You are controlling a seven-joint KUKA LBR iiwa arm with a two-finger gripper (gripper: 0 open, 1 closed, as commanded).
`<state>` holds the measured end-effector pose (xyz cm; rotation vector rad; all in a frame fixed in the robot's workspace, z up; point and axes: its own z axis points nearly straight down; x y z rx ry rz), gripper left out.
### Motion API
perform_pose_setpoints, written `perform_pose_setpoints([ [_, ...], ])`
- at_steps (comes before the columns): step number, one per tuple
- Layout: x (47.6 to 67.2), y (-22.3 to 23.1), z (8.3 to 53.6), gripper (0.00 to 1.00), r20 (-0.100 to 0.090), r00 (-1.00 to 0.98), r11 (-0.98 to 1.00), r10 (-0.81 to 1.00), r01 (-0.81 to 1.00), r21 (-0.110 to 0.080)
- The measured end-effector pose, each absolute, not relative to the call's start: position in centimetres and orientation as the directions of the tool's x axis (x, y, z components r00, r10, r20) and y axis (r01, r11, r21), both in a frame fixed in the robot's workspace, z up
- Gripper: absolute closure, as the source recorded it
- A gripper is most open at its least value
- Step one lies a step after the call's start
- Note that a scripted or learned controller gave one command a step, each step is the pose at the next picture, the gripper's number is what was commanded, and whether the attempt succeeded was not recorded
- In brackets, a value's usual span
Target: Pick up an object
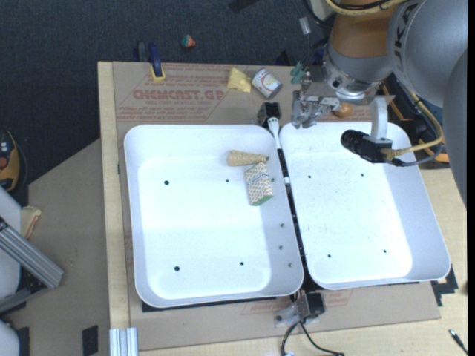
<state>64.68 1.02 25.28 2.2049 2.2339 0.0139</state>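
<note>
the patterned pouch (257, 183) in the left bin (148, 221) looks light and soft, best pinched across its middle; the gripper (306, 116) hangs at the right bin's (415, 221) far edge.

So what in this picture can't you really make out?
- Gripper, camera view: small and blurred by the right bin's far rim; whether it holds anything is unclear.
- Arm: cut off by the top and right edges.
- Patterned object in the left bin: too small to identify.
- Items beyond the bins: too small.
</note>
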Motion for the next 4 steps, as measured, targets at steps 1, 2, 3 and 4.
perform_pose_setpoints([
  [1,59.0,1.6,31.7,1.00,0.001,-0.002,0.002,1.000,1.000,0.004],
  [2,54.1,-0.3,38.2,1.00,0.000,0.002,-0.002,1.000,1.000,0.009],
  [3,49.8,4.8,33.1,1.00,0.002,-0.005,0.005,1.000,1.000,-0.009],
  [4,47.9,7.8,47.2,1.00,0.005,-0.006,0.006,1.000,1.000,0.017],
])
